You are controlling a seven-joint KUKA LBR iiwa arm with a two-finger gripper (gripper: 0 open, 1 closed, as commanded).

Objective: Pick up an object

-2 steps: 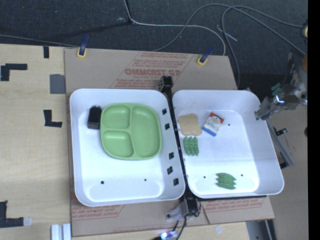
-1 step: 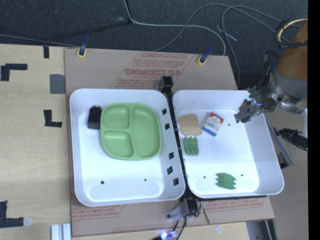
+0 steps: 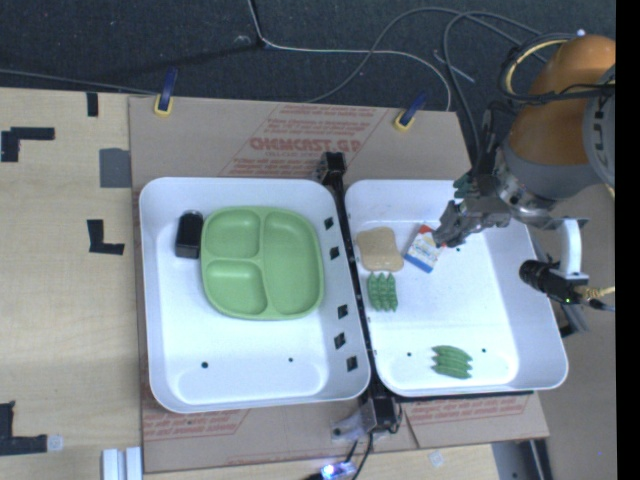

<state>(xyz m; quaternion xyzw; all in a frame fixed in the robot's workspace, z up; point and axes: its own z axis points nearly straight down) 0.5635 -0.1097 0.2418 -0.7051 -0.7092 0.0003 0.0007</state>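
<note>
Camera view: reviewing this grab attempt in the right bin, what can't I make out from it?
- Claw: dark and small against the arm; whether it is open or shut cannot be told.
- Small red, white and blue packet: whether the claw touches it or hangs above it is unclear from this slanted view; its print is too small to read.
- Small black block beside the green divided plate: too dark to identify.

Right bin (image 3: pixel 500 363): open floor across the middle and right side. Obstacles crowd its left wall: tan pad (image 3: pixel 379 249), green ridged piece (image 3: pixel 382 292), small red-white-blue packet (image 3: pixel 423 251) just beside the pad. Green pods (image 3: pixel 452 361) lie near the front rim. Arm (image 3: pixel 545 138) overhangs the back right corner. Left bin (image 3: pixel 160 298): green divided plate (image 3: pixel 262 263) takes the centre, black block (image 3: pixel 189 234) apparently touching its left edge; front strip free.
</note>
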